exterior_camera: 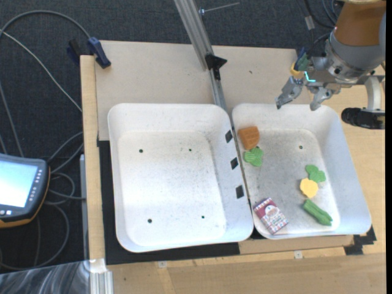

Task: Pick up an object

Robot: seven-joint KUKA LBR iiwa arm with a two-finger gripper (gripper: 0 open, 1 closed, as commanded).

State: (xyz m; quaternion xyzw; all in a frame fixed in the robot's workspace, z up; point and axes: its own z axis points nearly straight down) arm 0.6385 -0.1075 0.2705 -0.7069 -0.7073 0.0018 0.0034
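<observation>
From above the bench, we see the grey arm with its orange band reaching in at upper right, its gripper hanging over the far rim of the right bin. The two fingers are spread apart with nothing between them, and they stand well apart from every object below.

In the right bin we count six small things. An orange block sits close to the bin's left wall, and a green leafy toy lies just beside it on the near side, the two touching or nearly so. Toward the bin's right side we find a second small green piece with a yellow piece just below it, apparently touching. Nearer the front edge lies a long green toy, tilted, and to its left a small red-and-white packet rests against the near left corner.

The left bin lies alongside the right one, their rims meeting at the middle. A slanted metal rail crosses the upper bench and comes down toward the seam between the bins. We also note a blue clamp at the bench's far left corner, and a handheld screen unit with its cable off the bench at far left.
</observation>
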